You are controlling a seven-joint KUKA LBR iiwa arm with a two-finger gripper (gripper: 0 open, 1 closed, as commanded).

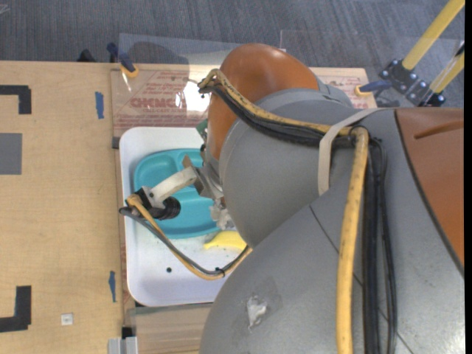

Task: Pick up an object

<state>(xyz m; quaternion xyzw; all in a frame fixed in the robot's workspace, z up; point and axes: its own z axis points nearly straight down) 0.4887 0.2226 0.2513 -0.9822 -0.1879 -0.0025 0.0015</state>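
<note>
the yellow banana (223, 241) lies lengthwise left to right in the white bin (140, 271), just below the blue tray (158, 169); the arm (295, 190) covers its right end.

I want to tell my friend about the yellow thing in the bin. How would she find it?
Start at the white bin under the big grey arm. A turquoise tray lies in it. Just below that tray, at the arm's edge, sits the small yellow object, the one solid yellow piece on the white floor, partly hidden.
</note>
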